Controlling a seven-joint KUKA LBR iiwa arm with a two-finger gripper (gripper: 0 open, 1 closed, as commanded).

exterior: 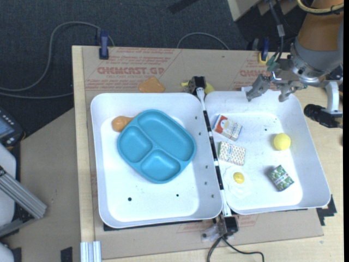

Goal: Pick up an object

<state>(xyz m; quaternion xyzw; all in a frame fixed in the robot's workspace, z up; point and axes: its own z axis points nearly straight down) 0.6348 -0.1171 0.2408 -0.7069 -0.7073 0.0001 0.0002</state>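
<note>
Here, from my remote station, the claw (271, 87) hangs spread and holding nothing over the far rim of the right bin (313, 146), its two fingers (254, 91) splayed above the white wall. The candidates lie below and apart from it: a yellow ball (282, 141) near the right wall, a green packet (280, 177) toward the near corner, a red-and-white box (227, 127) and a patterned box (232, 153) just beside the divider (210, 146), and a small yellow piece (238, 176) near the middle. The left bin (103, 146) carries a blue tray (156, 145) with an orange ball (119, 123) touching its far-left edge. As I judge it, the ball is the likeliest to roll off under a closing claw, the flat boxes may give the fingers nothing to bite, and a descent from this spot would strike the rim. Room looks best mid-bin, around the ball and the packet; the boxes crowd the divider, leaving little clearance for a finger on that side. An orange lump (151, 84) sits on the surface (82, 146) beyond the bins.
</note>
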